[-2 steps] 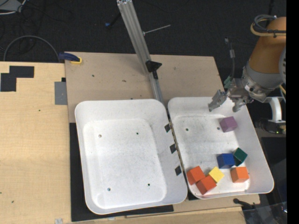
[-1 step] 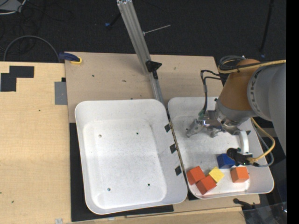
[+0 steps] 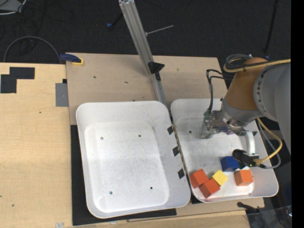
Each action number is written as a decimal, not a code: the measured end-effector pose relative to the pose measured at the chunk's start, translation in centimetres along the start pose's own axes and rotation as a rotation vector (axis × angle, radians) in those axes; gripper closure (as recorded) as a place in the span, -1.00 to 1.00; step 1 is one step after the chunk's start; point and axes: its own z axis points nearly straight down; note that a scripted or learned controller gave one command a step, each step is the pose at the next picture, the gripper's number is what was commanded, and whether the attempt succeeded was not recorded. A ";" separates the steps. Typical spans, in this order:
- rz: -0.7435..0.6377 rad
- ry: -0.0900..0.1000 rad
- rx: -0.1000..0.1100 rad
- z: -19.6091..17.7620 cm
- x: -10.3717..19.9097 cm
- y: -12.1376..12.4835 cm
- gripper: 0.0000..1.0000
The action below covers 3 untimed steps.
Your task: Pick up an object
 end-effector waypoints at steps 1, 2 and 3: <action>0.008 0.000 0.000 -0.9 -0.2 0.0 1.00; 0.011 0.000 0.000 -0.9 -0.2 -0.1 -1.00; 0.016 -0.001 0.000 -1.8 -0.3 -0.1 1.00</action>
